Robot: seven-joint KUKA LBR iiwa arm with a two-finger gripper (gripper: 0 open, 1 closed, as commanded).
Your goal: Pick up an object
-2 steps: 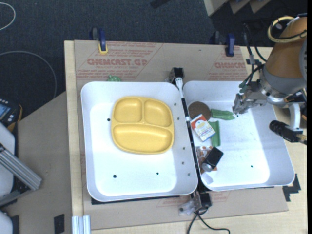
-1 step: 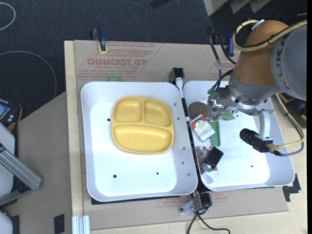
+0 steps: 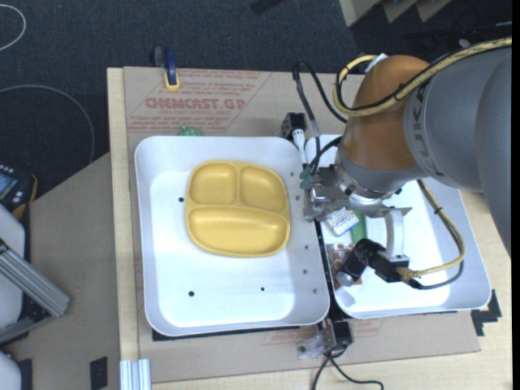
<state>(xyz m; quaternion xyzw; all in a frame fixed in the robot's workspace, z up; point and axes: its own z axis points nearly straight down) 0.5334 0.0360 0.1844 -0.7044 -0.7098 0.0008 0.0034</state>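
- The grey arm [image 3: 463, 112] is reaching in from the right of the frame, its orange band [image 3: 388, 88] showing at the upper centre-right; it is covering much of the right bin [image 3: 443, 291].
- The tool [image 3: 331, 205] is hanging low over the left edge of the right bin, just beside the left bin [image 3: 236, 295]; the wrist is hiding it from above, so I cannot tell whether it is open or closed.
- A small pale item [image 3: 346, 223] with a greenish mark is lying in the right bin at the tool, right of the frame's centre; whether the tool is touching it cannot be told; some reddish-brown bits [image 3: 335, 258] are lying just below it in the frame, near that bin's left wall.
- A yellow plate [image 3: 238, 210] with three compartments is lying flat in the upper half of the left bin, left of centre; it is sitting apart from the tool, with the bin walls between them.
- Both bins are resting side by side on a cardboard sheet [image 3: 203, 100] with red print, which is lying on the pale tabletop [image 3: 97, 242]; a blue-and-yellow clamp [image 3: 169, 65] is sitting at the sheet's upper edge, upper left of the frame.
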